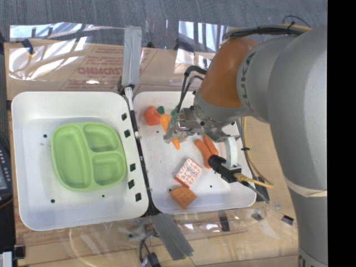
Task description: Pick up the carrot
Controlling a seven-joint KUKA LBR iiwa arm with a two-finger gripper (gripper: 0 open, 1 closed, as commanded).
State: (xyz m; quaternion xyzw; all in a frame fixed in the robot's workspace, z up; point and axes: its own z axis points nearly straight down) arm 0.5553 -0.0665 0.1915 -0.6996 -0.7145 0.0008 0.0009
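Note:
The carrot [166, 121] is orange with a green top and lies slanted in the upper left part of the right bin [161, 202]. Its green end points up toward the bin's far wall, and its pointed tip [176, 144] pokes out lower down. My gripper [175, 130] is down in the right bin directly over the carrot's middle and hides that part. The grey arm with its orange band [231, 74] reaches in from the right above it.
A red-orange round piece [151, 115] lies just left of the carrot. Two orange sausages [207, 149], a small red and white carton [189, 172] and a brown waffle [183, 196] share the right bin. A green divided plate [89, 156] lies in the left bin [28, 110].

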